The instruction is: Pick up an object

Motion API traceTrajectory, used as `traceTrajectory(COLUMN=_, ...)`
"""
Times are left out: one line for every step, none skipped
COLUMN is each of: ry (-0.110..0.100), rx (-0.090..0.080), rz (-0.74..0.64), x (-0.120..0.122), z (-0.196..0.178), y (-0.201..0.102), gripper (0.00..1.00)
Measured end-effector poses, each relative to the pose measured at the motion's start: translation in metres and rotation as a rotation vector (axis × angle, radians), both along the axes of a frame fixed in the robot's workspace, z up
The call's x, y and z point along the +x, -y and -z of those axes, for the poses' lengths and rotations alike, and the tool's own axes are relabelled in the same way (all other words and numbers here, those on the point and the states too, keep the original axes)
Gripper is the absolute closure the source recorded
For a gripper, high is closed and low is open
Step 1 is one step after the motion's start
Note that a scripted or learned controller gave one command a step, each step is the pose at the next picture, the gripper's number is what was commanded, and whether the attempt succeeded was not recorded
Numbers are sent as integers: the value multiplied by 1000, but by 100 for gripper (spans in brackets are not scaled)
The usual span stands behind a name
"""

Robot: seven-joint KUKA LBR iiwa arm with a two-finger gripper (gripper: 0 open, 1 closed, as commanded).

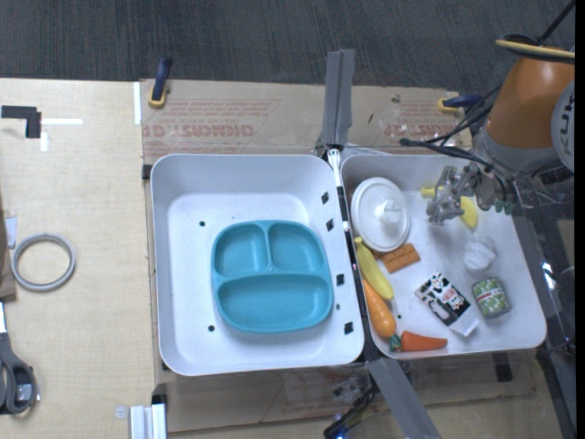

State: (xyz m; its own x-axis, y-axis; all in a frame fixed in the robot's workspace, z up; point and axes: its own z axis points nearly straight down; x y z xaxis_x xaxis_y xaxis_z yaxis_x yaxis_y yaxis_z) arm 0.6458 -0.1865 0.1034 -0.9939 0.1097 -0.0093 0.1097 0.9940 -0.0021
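Hovering Over the Right Bin

Hovering at the upper right of the frame, the gripper is being held low over the back of the right bin, with the grey arm and its orange band reaching in from the right edge. Whether anything is being gripped cannot be told: the metal parts are blurring together at this angle. A small yellow object is lying just beside the gripper, partly hidden behind it; contact cannot be judged.

Just below, a crumpled white object is resting near the bin's right wall, and a green can is lying further down. A black-and-white carton is sitting to the left of the can. At the bin's upper left a round white lid is lying flat, with a brown block just beneath it. A banana is stretching down the left wall, an orange carrot is lying below it, and a second carrot is resting along the front edge.

In the left bin, a blue divided plate is sitting near the middle. At the far left of the frame, a roll of tape is lying on the bench.
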Motion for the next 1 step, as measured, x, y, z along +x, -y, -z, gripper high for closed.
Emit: traceTrajectory(ry=-4, rx=3, rz=107, x=-59, z=-139, y=-42, gripper=100)
